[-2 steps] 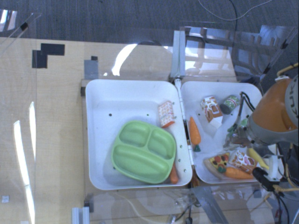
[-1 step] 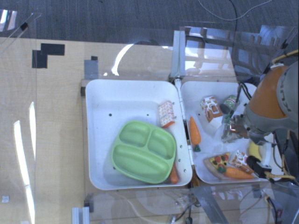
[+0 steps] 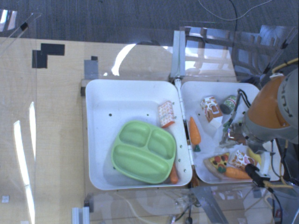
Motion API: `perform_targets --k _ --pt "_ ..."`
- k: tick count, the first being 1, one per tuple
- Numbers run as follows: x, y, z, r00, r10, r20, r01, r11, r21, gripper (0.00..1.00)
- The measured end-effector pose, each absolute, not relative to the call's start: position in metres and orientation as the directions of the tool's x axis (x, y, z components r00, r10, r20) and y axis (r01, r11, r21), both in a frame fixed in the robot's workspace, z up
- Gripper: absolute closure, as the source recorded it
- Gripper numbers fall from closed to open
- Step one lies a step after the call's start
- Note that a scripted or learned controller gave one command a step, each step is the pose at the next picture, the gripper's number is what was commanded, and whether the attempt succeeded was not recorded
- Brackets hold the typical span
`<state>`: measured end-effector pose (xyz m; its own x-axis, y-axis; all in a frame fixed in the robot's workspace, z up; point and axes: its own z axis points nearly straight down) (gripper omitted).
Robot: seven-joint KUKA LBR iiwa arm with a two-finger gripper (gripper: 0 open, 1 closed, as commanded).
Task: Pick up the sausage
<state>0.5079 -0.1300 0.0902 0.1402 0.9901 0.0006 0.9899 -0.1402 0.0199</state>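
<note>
One sausage in left bin against green plate; tool well apart, grip state untellable.

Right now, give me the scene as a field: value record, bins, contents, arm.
left bin: green divided plate, small patterned packet by its right wall
right bin: carrot, little house box, green can, pizza slice, orange sausage
arm: over right bin, right side
gripper: above the bin floor, apart from the sausage
sausage state: lying in bin, front right
</note>
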Motion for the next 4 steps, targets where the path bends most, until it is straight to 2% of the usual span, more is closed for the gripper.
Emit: perform_targets --k 1,2,3,4 --pt "0.507 -0.132 0.089 0.143 0.990 -0.002 0.990 -0.143 0.017 0.00" --pt "0.523 -0.134 0.088 0.344 0.939 0.004 0.939 -0.344 0.009 0.00" --pt "0.493 -0.138 0.089 0.305 0.952 0.003 0.952 -0.305 0.017 0.00" --pt "0.496 -0.138 0.099 0.301 0.954 0.004 0.953 -0.301 0.021 1.00"
